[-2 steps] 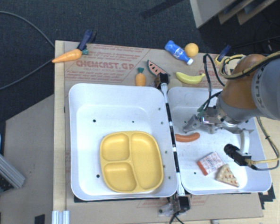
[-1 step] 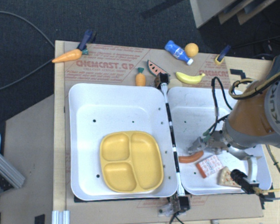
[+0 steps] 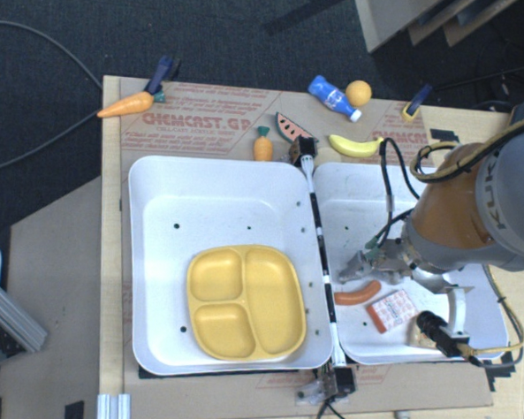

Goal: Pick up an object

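In the right bin point(image 3: 352, 188) lie a red-orange sausage point(image 3: 356, 295) and, just right of it, a red and white packet point(image 3: 391, 309). My gripper point(image 3: 358, 267) reaches in from the right and hangs low over the bin's left part, directly above the sausage's upper edge. Whether it touches the sausage I cannot tell. The grey and orange arm point(image 3: 461, 212) hides much of the bin's right half. Nothing visibly sits in the gripper.
A yellow divided plate point(image 3: 246, 299) lies in the left bin point(image 3: 200, 200). On the cardboard behind the bins are a carrot point(image 3: 127, 106), a watermelon slice point(image 3: 291, 126), a banana point(image 3: 354, 146), a blue bottle point(image 3: 333, 97) and an orange point(image 3: 359, 91).
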### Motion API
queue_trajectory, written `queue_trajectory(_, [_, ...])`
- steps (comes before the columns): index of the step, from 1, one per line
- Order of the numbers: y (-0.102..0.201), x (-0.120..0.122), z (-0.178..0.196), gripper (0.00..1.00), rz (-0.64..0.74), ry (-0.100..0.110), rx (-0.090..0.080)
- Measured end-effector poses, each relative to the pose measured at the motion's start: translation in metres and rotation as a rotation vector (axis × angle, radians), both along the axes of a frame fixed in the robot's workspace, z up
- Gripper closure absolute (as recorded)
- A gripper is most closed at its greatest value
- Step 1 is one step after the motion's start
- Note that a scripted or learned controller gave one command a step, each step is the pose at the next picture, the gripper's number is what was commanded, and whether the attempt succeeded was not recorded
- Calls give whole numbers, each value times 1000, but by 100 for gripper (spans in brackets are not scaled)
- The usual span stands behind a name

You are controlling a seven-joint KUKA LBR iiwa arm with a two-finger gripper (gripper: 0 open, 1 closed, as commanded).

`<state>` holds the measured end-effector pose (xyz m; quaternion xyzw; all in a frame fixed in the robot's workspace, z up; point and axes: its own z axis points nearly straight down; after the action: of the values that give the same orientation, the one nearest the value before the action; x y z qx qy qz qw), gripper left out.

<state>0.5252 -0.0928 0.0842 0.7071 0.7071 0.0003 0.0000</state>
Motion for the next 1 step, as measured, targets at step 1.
queue_trajectory(1, [-8,-47,0,0,-1,2,0])
